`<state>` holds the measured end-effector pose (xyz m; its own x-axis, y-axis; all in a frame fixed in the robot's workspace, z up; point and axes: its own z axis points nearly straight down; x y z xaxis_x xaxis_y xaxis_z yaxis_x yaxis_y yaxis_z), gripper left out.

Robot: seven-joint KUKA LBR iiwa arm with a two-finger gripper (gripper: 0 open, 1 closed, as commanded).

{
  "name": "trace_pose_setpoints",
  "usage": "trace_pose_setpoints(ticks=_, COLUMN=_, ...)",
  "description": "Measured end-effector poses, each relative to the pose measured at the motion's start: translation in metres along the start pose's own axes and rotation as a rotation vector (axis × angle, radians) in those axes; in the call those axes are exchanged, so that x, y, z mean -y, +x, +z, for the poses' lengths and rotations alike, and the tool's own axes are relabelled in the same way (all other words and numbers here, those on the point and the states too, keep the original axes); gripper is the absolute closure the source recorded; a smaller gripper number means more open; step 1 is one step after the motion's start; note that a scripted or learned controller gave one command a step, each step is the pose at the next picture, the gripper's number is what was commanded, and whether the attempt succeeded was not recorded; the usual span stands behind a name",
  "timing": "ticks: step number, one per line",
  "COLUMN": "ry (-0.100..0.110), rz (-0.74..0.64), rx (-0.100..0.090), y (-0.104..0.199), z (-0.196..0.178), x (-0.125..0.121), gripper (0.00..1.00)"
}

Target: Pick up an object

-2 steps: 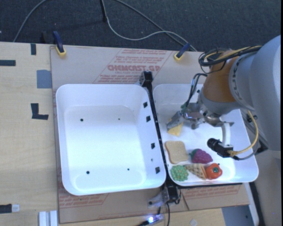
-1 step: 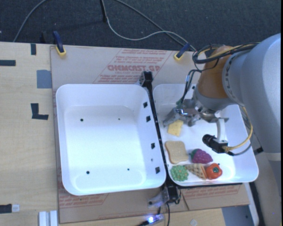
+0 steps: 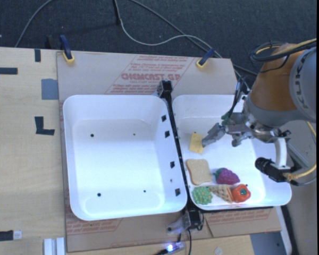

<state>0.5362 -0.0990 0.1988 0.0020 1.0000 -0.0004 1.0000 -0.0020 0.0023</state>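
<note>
Objects for picking lie in the right bin (image 3: 266,198), clustered toward its near edge. Nearest that edge are a green bumpy piece (image 3: 202,195), a tan wedge with a criss-cross pattern (image 3: 219,191) and a red-orange item (image 3: 240,193), in a row from the divider side outward. Just behind them sit a slice of toast (image 3: 199,170) and a purple grape bunch (image 3: 226,176) — the grapes touch or nearly touch the wedge. Farther back, close to the divider, lies a yellow cheese-like block (image 3: 196,142).

End effector (image 3: 211,136) is positioned just beside the yellow block on its outer side; the fingers appear slightly apart, with nothing seen between them — contact with the block cannot be confirmed. Grey arm (image 3: 279,97) with orange band reaches in over the right bin's outer rim.

Left bin (image 3: 74,142) adjoins the right bin along the black divider (image 3: 173,142). Both rest on a cardboard sheet (image 3: 143,76) on the worktop (image 3: 16,142), clamped at its far edge.
</note>
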Motion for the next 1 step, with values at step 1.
trace_pose_setpoints(ticks=1, ry=-0.001, rz=-0.004, rx=0.004, y=0.0003, z=0.1192, x=-0.0412, gripper=0.0)
